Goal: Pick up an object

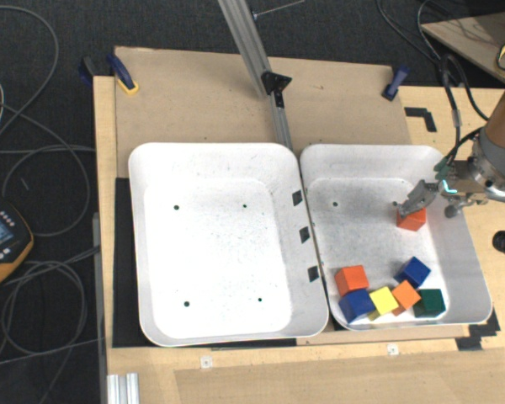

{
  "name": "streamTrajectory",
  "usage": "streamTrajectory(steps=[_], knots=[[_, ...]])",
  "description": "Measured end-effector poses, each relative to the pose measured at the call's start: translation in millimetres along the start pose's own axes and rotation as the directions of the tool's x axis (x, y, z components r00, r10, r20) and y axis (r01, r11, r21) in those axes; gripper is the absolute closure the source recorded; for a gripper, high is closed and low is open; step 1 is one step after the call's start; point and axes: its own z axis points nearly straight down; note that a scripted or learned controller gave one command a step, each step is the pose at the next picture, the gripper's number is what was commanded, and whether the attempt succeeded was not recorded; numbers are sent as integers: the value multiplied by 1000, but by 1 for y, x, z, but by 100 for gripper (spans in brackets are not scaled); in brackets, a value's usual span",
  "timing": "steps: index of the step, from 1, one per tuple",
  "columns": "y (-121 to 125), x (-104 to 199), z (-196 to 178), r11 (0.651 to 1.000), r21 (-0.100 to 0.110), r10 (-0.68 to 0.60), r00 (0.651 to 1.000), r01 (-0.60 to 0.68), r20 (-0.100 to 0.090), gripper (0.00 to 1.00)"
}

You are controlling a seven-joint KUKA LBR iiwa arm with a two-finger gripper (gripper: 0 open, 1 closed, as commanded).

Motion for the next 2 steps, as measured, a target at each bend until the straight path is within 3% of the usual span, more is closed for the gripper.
streamTrajectory(steps=[1, 2], knots=[[1, 0, -2, 1000, -5, 0, 1000, 1, 1, 0], [-1, 6, 60, 1000, 2, -1, 1000, 1, -1, 0]])
